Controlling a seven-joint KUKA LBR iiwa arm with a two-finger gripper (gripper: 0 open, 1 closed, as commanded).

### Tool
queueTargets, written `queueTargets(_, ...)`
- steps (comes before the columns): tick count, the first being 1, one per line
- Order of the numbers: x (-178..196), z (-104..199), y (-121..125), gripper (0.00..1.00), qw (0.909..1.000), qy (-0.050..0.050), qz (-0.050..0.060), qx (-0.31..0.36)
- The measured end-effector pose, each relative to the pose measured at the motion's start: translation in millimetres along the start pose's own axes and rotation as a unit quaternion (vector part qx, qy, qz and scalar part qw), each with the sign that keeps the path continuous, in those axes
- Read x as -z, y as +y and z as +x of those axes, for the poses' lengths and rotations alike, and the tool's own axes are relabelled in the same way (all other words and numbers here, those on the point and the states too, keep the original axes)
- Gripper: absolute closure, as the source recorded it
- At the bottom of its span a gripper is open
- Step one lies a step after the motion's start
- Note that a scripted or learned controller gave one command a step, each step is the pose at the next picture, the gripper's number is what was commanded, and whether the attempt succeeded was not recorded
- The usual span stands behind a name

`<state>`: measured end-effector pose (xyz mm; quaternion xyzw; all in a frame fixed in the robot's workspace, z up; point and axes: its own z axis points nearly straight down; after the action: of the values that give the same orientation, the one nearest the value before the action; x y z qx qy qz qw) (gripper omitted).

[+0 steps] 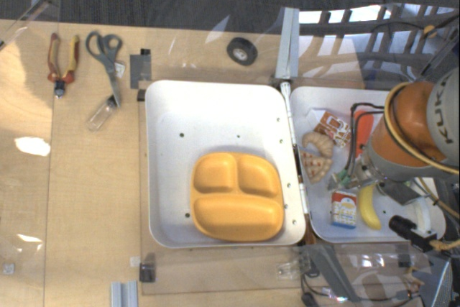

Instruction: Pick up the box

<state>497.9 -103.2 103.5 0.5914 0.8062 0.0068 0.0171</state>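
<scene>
While my arm hangs over the right bin, the box stands at its near edge, just beside a banana. My hand is hidden beneath the wrist, so I cannot tell its opening. I judge the carton light, stiff, crushable; best pinched across its narrow sides.

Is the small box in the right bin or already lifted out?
In: the box lies on the right bin floor beside the banana.

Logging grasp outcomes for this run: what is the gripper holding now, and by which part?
Cannot be told: the arm hides its own gripper. The box lies in the right bin.
</scene>
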Motion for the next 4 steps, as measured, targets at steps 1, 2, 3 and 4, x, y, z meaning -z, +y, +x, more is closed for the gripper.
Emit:
queueTargets(1,-0.1,0.1,-0.2,0.0,1.0,0.0,0.0,0.0)
queueTargets(2,-12.4,12.5,-1.4,0.0,0.994,0.003,0.006,-0.109)
queueTargets(3,-0.2,10.7,2.4,1.0,0.9942,0.001,0.001,-0.108)
queueTargets(4,-0.3,10.7,2.3,0.0,0.9942,0.001,0.001,-0.108)
